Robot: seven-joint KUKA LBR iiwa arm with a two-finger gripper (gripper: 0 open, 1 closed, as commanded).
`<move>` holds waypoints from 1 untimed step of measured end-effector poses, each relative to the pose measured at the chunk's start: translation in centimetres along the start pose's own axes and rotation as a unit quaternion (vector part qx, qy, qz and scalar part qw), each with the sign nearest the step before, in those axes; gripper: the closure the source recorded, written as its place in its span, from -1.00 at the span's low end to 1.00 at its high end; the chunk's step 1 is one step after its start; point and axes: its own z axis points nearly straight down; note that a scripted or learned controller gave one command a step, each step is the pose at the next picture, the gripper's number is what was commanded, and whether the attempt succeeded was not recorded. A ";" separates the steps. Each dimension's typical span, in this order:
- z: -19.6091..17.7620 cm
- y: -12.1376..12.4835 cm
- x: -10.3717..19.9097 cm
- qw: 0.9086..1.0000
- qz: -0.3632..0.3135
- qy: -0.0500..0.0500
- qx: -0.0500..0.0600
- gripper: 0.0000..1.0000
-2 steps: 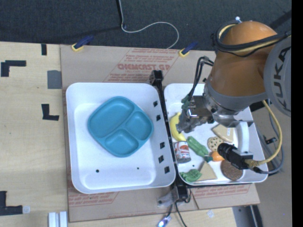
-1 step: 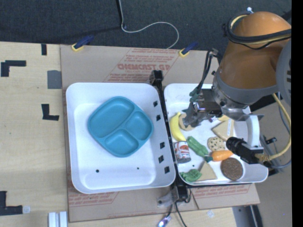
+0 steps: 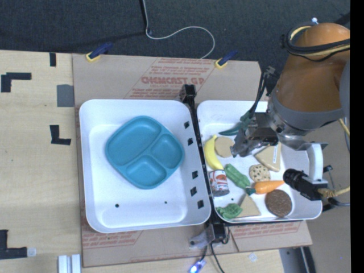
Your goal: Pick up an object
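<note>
The right bin (image 3: 224, 110) holds several toy foods: a yellow banana (image 3: 212, 153), a tan bread piece (image 3: 223, 147), a green pickle (image 3: 237, 175), an orange carrot (image 3: 267, 186), a chocolate-chip cookie (image 3: 259, 172), a brown round patty (image 3: 278, 202), a cheese wedge (image 3: 270, 157), a small can (image 3: 219, 182) and a green leafy piece (image 3: 230, 211). My gripper (image 3: 243, 145) hangs low over the bin's middle, just right of the bread piece and banana. Its dark fingers point down and left, and I cannot see anything held between them.
The left bin (image 3: 96, 115) holds a blue divided plate (image 3: 144, 151). A black divider clamp (image 3: 189, 93) sits between the bins. The arm's grey and orange body (image 3: 311, 78) overhangs the right bin's far right side. A white cable (image 3: 176, 33) lies behind the bins.
</note>
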 end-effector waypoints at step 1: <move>7.8 -0.1 5.4 1.000 -0.004 0.001 0.003 1.00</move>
